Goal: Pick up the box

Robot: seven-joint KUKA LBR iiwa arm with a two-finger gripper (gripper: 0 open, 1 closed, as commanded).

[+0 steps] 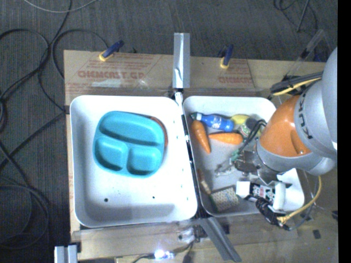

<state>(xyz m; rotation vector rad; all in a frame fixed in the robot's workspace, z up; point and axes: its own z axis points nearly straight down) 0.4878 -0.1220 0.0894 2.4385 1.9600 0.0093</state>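
Gripper [235,166] metal hangs over the middle of the right white bin [269,104], fingers hidden so I cannot tell, above the small brown speckled box [224,198] by the bin's front edge.

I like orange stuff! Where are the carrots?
The two carrots lie in the right bin, near its back left corner, just below the blue bottle.

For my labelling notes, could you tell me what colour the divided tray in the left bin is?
Turquoise blue tray, in the camera view.
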